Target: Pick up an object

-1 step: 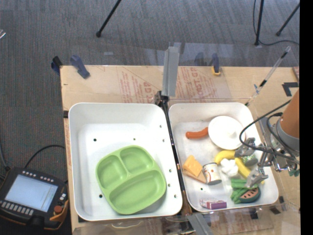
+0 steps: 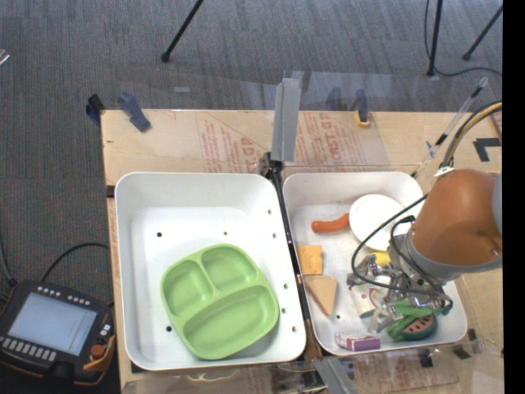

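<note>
In the camera view the arm reaches in from the right, its orange band over the right bin. My gripper is low in that bin's front right part, amid cables, just above a green watermelon-slice toy. Nearby lie a yellow piece, a white round plate, an orange sausage-shaped toy, a square yellow cracker, a tan wedge and a small pink and white box. I see nothing clearly held between the fingers.
The left bin holds a green divided tray. A grey upright post stands behind the bins' shared wall. A control pendant lies on the floor at the left. Tripod legs stand beyond the bench.
</note>
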{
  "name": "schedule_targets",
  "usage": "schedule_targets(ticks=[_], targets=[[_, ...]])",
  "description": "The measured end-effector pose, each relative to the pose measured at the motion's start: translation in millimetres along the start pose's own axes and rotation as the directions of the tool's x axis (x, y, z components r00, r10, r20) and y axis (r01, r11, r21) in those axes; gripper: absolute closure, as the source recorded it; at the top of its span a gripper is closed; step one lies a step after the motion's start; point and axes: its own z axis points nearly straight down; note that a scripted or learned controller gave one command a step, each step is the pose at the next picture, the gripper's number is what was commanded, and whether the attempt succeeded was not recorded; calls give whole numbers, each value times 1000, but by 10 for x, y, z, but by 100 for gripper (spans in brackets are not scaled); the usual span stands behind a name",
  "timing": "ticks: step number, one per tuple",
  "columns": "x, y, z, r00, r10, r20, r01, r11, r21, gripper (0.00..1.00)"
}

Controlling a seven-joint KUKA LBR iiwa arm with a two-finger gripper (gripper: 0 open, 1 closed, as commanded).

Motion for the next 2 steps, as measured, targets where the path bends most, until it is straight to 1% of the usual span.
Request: schedule_targets(ticks=[1, 2], targets=[[-986, 325, 157, 993, 117, -1, -117, 993, -3, 0], [-698, 331, 159, 991, 137, -4, -137, 991, -1, 0]])
